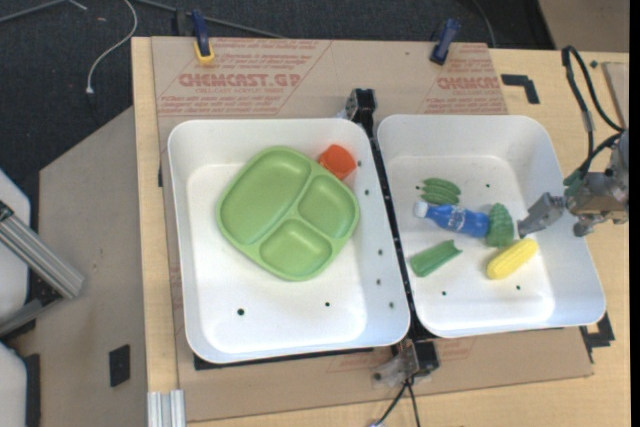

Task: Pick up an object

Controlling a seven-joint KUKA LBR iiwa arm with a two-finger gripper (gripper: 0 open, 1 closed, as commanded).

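Cables (pixel 395 395) hang at bottom edge, partly cut off by frame. Left bin (pixel 200 315), centre-left, holds green divided plate (pixel 289 212), tilted, w/ small orange item (pixel 338 160) half hidden behind its upper right rim. Right bin (pixel 560 300): blue bottle (pixel 452 218) long axis approx left-right; yellow corn (pixel 511 258) slanting up to right; green pieces near them, shapes hard to make out. Gripper (pixel 545 212) at right of frame, just above corn, blurry; can't tell if fingers apart or together; nothing seen held.
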